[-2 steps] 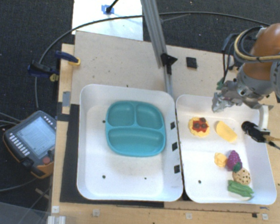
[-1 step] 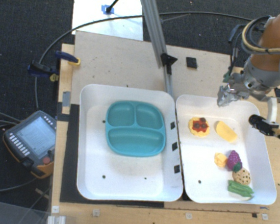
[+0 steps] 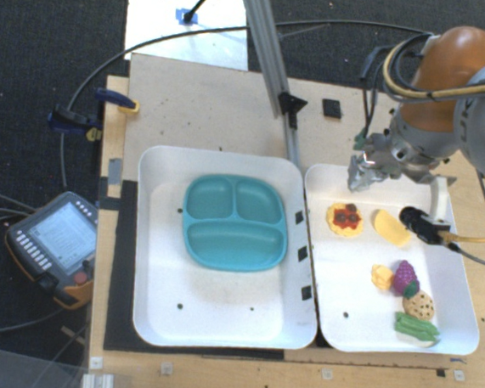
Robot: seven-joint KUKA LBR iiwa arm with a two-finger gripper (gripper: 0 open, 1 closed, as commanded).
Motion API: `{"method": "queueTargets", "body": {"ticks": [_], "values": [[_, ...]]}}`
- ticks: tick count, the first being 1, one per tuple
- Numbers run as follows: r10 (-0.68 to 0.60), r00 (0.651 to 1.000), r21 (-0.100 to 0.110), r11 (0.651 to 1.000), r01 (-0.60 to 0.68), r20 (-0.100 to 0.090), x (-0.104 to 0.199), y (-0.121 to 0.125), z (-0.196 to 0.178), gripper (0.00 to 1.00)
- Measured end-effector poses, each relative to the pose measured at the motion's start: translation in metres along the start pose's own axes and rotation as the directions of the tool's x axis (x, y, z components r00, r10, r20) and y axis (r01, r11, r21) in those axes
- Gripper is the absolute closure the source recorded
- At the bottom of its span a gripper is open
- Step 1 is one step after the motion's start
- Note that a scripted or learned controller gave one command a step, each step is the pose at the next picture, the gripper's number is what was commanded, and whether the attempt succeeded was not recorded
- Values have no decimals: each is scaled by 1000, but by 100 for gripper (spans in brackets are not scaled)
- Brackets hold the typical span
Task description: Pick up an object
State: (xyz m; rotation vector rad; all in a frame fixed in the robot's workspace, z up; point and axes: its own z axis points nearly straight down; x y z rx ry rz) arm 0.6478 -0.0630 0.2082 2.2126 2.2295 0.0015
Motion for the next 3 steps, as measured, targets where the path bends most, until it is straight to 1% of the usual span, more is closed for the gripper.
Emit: {"method": "queueTargets", "body": {"ticks": [1,2,3], "values": [[-2,1000,1,1000,2,-1,55,-18,1,100],[-1,1000,2,1000,1,-1,103,-34,1,100],[-2,1000,2,1000,2,-2,152,-61,-14,100]]}}
